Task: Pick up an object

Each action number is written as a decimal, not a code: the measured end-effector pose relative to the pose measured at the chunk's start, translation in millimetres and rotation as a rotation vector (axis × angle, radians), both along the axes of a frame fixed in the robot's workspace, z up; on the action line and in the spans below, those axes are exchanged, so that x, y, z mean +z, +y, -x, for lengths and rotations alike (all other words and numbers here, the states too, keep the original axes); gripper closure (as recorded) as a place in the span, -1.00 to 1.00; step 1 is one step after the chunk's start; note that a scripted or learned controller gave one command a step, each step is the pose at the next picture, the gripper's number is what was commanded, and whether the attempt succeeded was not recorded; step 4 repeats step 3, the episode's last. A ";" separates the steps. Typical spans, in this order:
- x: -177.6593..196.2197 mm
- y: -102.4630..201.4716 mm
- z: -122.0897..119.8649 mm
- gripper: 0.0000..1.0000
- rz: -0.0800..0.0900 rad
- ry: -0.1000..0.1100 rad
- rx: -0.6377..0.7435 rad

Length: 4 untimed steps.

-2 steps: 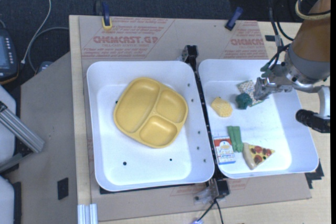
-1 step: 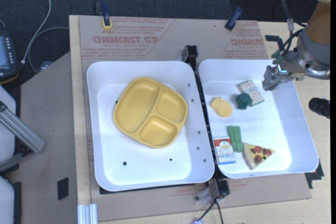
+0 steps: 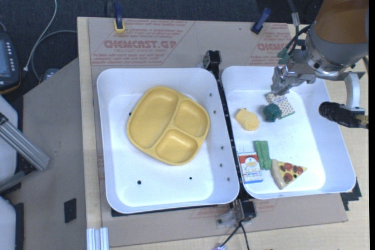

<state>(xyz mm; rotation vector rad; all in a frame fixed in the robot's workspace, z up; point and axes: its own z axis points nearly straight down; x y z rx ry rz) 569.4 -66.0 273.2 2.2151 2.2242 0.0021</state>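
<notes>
My pincer (image 3: 280, 88) hangs low over the far part of the right shallow white plastic bin (image 3: 334, 181), its tips just above a small flat card with a checkered pattern (image 3: 285, 105) and a little dark teal lump (image 3: 271, 112) that lies touching the card's near left edge. From this slanted view I cannot tell how my pincer stands, spread or pressed together, and I see nothing between its tips.

No thing has been named for me, so any of the pieces in this bin will do. Besides the card and the teal lump there is a yellow bumpy oval toy (image 3: 248, 119) to their left, a green stick-shaped piece (image 3: 262, 154) nearer the front, a small red and white carton (image 3: 250, 167) beside the bin's left wall, and a toy pizza slice with red dots (image 3: 287, 173) at the front. The left white bin (image 3: 111, 143) bears a yellow plastic plate with three compartments (image 3: 169, 124), well apart from me.

I judge that I am in the approach step, lined up over the card and lump, with no lift begun. The next move calls for a straight descent centred on one piece only. The card lies flat and thin, so I reckon the teal lump the likelier catch.
</notes>
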 end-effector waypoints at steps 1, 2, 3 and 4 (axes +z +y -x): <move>-1.5 50.9 -10.7 1.00 -0.001 0.000 0.001; -21.6 97.1 -29.4 1.00 -0.001 0.001 0.000; -31.6 142.7 -26.5 1.00 -0.001 0.006 0.000; -31.6 142.7 -26.5 1.00 -0.001 0.006 0.000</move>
